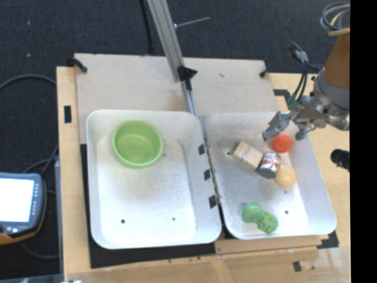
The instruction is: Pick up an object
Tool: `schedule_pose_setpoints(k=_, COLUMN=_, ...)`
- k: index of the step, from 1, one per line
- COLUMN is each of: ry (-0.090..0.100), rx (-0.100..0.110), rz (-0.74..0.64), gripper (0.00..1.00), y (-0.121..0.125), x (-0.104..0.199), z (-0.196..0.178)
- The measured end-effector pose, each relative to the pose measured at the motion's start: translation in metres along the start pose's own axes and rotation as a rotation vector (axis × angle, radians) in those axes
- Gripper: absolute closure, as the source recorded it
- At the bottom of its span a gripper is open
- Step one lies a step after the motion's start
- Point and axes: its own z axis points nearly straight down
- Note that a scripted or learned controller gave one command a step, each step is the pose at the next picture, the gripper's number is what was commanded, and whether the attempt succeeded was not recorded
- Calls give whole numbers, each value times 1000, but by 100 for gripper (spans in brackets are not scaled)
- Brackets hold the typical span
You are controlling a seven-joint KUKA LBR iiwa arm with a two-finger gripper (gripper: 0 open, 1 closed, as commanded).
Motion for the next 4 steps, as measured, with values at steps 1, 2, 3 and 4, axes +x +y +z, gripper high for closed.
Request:
schedule_pose_setpoints(k=1, ry=0, rx=0, rz=1, gripper=0, y=0, x=0, z=0)
schedule_pose_setpoints(k=2, ry=-2, rx=5, rz=4, gripper=0, y=-1, x=-2, z=42)
schedule_pose_setpoints(k=3, ry=-2, rx=5, rz=5, gripper=0, y=0, x=2, z=86)
schedule_pose_setpoints(k=4, ry=-1, rx=7, rz=5, gripper=0, y=-5, x=10, z=137)
